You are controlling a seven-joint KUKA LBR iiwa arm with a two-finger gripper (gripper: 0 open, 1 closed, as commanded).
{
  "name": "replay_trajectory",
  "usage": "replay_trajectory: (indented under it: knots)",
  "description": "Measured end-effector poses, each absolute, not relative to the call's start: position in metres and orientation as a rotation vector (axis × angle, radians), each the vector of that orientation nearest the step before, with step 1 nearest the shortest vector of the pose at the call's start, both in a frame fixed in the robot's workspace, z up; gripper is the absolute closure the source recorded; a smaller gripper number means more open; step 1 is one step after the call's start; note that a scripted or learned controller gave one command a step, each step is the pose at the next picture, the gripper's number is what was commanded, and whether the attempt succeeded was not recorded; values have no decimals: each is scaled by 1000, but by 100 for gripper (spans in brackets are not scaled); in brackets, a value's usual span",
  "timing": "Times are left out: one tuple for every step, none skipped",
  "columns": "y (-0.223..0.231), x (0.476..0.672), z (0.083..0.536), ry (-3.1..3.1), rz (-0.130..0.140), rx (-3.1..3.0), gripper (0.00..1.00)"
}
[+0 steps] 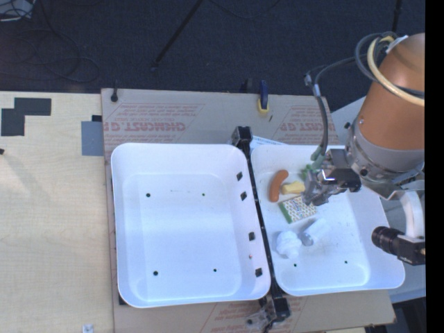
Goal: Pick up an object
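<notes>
Four small objects lay in the right bin, all gathered in its left half. An orange sausage-shaped piece lay tilted near the far left corner. Just beside it, to the right, sat a small pale yellow block. Nearer the camera, a flat green-edged card with a speckled pattern lay at a slant, its upper right corner next to the yellow block. Nearer still lay a crumpled white object, touching a greyish translucent piece on its right.
</notes>
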State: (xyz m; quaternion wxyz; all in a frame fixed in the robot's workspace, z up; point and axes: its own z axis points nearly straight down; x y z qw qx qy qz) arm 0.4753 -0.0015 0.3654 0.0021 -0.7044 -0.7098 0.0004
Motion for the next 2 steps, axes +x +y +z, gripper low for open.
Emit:
replay_trajectory:
  knots:
    - [71,476,415,-2231,-4,-2212,100]
    - [132,476,537,-2233,-16,-2216,100]
